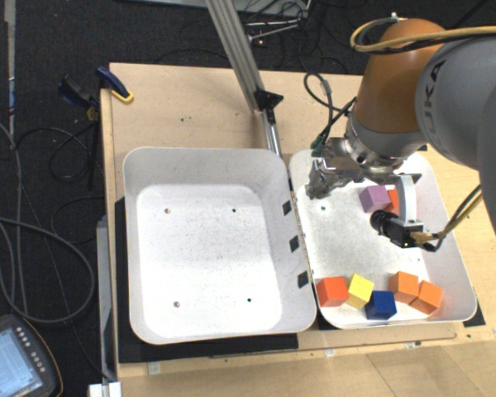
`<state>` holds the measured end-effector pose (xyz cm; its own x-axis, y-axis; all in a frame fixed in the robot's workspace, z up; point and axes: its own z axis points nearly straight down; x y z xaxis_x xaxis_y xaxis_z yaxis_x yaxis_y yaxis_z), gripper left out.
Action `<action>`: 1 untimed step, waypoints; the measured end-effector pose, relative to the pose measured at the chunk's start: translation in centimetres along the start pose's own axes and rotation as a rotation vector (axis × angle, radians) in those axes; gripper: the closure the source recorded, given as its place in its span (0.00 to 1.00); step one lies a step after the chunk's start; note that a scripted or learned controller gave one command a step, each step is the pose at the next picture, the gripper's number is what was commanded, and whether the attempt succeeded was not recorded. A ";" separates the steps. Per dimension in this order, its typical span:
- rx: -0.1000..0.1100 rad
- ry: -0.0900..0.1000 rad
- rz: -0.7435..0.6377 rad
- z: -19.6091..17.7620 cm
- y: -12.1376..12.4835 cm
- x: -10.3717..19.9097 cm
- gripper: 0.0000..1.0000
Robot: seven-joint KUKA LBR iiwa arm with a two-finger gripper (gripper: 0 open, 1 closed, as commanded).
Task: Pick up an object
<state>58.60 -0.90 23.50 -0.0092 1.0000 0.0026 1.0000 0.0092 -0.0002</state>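
Five blocks (pixel 379 294) along right bin (pixel 456 275) near edge; hand (pixel 321 182) grip state unclear; no legible writing.

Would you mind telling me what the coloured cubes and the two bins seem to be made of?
The coloured cubes look like foam or painted wood: flat matte faces, no glare, slightly soft edges. I cannot say which. The right bin and left bin look like moulded white plastic: rounded corners, raised rims, a dull speckled floor.
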 end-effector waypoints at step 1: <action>0.001 -0.001 0.000 1.0 0.3 5.8 1.00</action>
